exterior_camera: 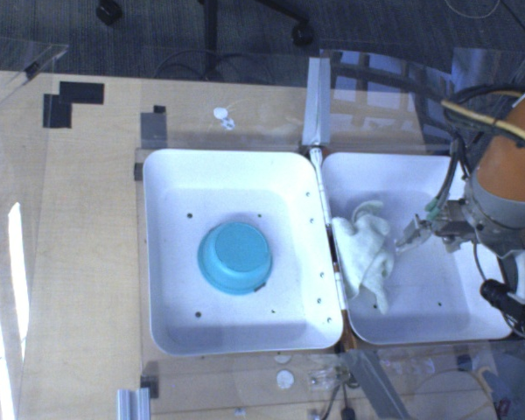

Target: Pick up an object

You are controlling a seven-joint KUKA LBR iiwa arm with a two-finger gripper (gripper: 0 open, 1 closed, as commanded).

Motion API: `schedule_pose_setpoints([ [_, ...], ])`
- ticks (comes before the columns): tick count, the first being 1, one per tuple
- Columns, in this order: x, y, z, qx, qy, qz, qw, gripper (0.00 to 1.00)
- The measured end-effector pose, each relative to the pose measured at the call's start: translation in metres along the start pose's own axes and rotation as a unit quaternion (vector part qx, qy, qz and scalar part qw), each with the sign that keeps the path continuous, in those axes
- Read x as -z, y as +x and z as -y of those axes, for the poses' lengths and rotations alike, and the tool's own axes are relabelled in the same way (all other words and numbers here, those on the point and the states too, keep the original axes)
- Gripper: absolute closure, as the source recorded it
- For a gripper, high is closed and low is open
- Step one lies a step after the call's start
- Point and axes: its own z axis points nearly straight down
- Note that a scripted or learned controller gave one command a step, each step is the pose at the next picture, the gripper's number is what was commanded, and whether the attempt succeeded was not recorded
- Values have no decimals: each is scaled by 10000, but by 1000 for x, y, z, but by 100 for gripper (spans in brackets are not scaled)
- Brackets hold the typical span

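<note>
A crumpled white cloth (366, 250) lies along the left side of the right bin (437, 309), partly draped against the wall shared with the left bin. A light blue bowl (235, 257) sits upside down near the middle of the left bin (179, 191). My gripper (406, 237) hangs low in the right bin, its tip right at the cloth's right edge. I see nothing lifted. The arm with its orange band (510, 157) comes in from the right above the bin.
A grey metal post (316, 101) stands behind the seam between the bins. Black cables (459, 164) loop around the wrist at the right bin's far corner. Small bits of hardware lie on the wooden bench (70, 261) in front of the bins.
</note>
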Motion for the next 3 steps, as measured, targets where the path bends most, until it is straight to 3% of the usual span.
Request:
schedule_pose_setpoints([
  [1, -113, 33, -70, 111, -100, 14, 9999, 0],
  [2, -101, 35, -72, 116, -127, -4, 9999, 100],
  [3, -20, 80, -130, 564, -25, 5, 9984, 100],
])
